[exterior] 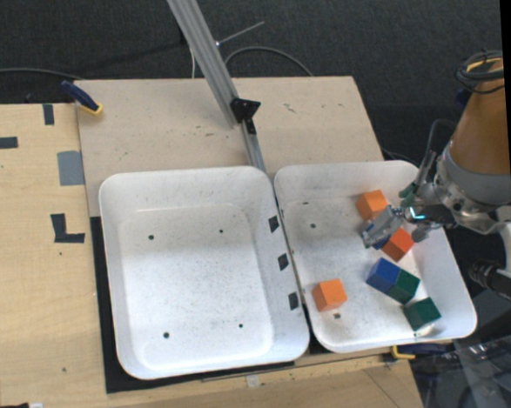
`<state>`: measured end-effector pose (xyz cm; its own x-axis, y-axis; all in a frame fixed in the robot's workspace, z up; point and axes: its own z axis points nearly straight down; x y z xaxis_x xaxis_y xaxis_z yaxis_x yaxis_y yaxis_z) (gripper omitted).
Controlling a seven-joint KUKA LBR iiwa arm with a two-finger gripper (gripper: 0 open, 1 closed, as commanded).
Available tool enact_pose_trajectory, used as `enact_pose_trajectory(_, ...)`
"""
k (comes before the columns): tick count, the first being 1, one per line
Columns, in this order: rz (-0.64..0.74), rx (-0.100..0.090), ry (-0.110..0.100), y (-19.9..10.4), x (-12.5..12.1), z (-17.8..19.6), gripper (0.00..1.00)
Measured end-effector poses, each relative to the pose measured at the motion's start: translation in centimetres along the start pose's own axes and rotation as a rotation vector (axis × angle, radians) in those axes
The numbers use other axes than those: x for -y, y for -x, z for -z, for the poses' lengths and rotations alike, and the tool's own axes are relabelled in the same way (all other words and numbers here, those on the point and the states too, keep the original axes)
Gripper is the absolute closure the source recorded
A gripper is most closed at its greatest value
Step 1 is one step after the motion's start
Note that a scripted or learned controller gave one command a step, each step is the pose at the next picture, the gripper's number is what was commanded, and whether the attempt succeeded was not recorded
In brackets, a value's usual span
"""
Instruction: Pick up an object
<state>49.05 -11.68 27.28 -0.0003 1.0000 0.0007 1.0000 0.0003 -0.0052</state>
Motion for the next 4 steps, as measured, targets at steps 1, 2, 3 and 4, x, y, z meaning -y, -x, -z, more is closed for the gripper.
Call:
enact_pose_trajectory(1, 0.001, 0.001, 0.005, 0.0, -0.1, 0.2, 0.0)
enact_pose_trajectory(2, 0.0, 0.0, -0.003, 0.3, -0.4, -6.1, 0.0)
enact_pose_trajectory(3, 0.001, 0.0, -0.002, 0.2, -1.1, -10.8, 0.0)
enact_pose_trajectory(4, 0.002, 0.003, 0.017, 0.1, -1.7, -15.2, 0.0)
